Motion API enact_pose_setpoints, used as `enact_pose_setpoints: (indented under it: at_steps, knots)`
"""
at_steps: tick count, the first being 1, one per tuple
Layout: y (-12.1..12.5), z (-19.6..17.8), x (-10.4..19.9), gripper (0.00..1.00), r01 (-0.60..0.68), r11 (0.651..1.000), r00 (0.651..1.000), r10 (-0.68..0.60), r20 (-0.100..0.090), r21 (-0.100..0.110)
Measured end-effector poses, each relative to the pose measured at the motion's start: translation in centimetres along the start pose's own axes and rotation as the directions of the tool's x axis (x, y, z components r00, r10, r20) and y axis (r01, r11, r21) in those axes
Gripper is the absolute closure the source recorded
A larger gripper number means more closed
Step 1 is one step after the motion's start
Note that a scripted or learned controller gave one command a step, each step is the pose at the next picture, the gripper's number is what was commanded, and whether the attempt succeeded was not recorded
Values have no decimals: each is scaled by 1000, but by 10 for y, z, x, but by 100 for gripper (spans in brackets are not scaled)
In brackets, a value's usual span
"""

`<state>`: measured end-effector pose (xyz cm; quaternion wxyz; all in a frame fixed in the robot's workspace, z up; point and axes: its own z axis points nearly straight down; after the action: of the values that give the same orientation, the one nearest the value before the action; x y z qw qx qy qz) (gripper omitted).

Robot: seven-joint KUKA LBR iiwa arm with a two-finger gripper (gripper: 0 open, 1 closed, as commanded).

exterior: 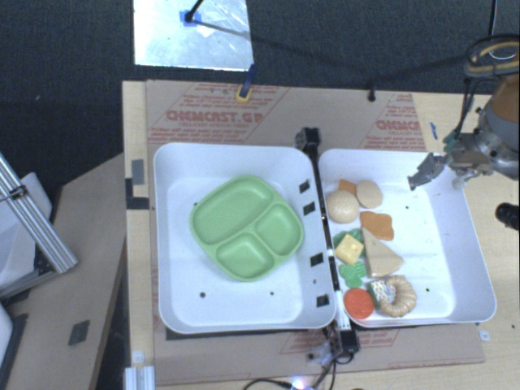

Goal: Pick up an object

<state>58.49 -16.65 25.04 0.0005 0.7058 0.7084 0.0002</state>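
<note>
The right bin (pixel 455 250) holds several toy foods along its left side: a pale round bun (pixel 342 207), a smaller tan round (pixel 369 193), an orange slab (pixel 378 224), a yellow cube (pixel 349 248), a tan wedge (pixel 382 258), a green piece (pixel 353 273), a red tomato (pixel 359 303) and a speckled ring (pixel 396 295). My gripper (pixel 444 175) hangs over the bin's far right corner, up and to the right of the foods. It is open, with nothing between its fingers.
The left bin (pixel 175 291) holds a green divided plate (pixel 246 227). A black divider with clips (pixel 321 218) runs between the bins. A silver sheet (pixel 193 23) lies beyond the bench, and a metal frame (pixel 32 234) stands at the left.
</note>
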Motion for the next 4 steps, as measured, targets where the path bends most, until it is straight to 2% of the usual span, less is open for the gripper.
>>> enact_pose_setpoints:
  at_steps: [1, 3, 4]
  knots:
    - [4, 54, 2, 0, -2, 1000, 1000, 2, 1, -4]
    - [7, 158, -3, 0, -3, 1000, 1000, 3, 0, 1]
    - [8, 147, -3, 100, -3, 1000, 1000, 3, 0, -2]
